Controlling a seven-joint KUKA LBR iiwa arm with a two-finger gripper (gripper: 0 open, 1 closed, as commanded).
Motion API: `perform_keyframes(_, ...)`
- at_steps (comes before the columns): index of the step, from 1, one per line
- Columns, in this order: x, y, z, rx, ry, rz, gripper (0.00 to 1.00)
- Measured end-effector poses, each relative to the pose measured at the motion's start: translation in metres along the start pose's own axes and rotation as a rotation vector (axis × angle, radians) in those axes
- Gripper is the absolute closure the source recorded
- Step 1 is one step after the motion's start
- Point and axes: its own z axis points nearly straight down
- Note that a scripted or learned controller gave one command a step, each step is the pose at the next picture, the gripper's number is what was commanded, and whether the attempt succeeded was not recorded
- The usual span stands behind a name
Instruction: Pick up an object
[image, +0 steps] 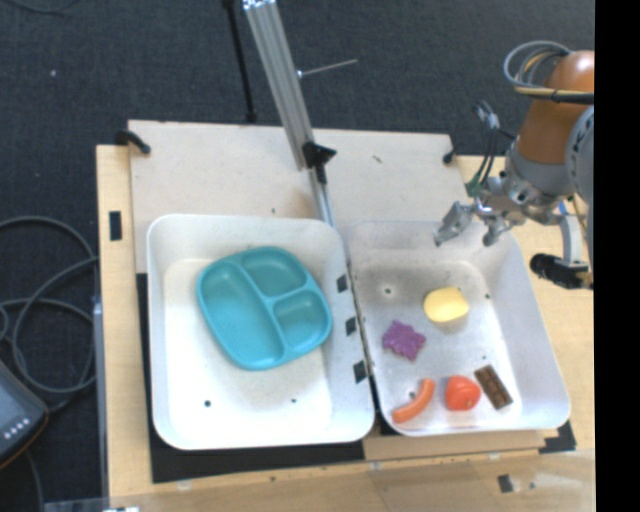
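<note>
The right bin holds a yellow lemon-shaped object, a purple lumpy piece, an orange carrot-like piece, a red-orange round object and a brown block. My gripper hangs over the bin's far right corner, above and behind the yellow object, well apart from it. Its two fingers are spread with nothing between them.
The left bin carries a teal divided plate. A slanted metal post rises from the back between the bins. Cables lie on the floor at the left, and the bench's edge runs just in front of the bins.
</note>
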Motion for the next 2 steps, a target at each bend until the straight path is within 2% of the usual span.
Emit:
perform_keyframes(1, 0.004, 0.004, 0.061, 0.001, 0.001, -0.002, 0.0)
perform_keyframes(2, 0.002, 0.007, 0.044, -0.008, -0.004, -0.005, 1.0)
